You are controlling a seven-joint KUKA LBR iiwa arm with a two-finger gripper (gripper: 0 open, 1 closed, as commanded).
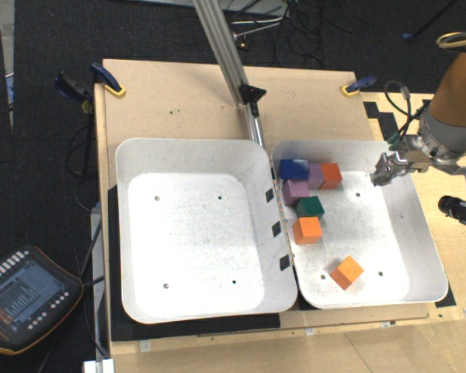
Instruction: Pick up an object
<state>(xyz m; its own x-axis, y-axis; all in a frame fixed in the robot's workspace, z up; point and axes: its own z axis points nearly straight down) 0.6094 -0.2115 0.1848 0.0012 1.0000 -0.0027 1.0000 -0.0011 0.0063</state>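
Right bin (419,243): a shallow white tray, taken here as the landmark. It is set on a pale wooden table (179,99), with a second white bin (140,162) touching its left rim.

Contents, upper-left corner of the right bin: a blue block (293,169) is placed nearest the corner. A purple block (296,189) is found directly below it, touching. A second, paler purple block (315,176) is lodged to the right of the blue one, and an orange-red block (331,175) is pressed against its right side. A dark green block (310,206) is seated below the purple ones, and an orange block (307,229) is set just under the green one. All six are packed as one cluster along the bin's left wall.

Contents, lower middle of the right bin: a lighter orange block (346,273) is laid alone, turned at an angle, well apart from the cluster.

Pincer (378,178): it is carried at the end of the grey arm (446,127) and is positioned over the right bin's upper-right part, near the rim, pointing left and down. It is seen small and dark against the white floor; how far it is parted cannot be told. Nothing is seen held in it, and no block is touched by it; the nearest, the orange-red block, is left clearly apart to its left.

Surroundings: a metal pole (221,37) is slanted down to the upper seam between the bins. Blue-and-yellow clamps (105,78) are fixed at the table's far corners. A handheld control pendant (23,298) is laid on the dark floor beyond the left bin.
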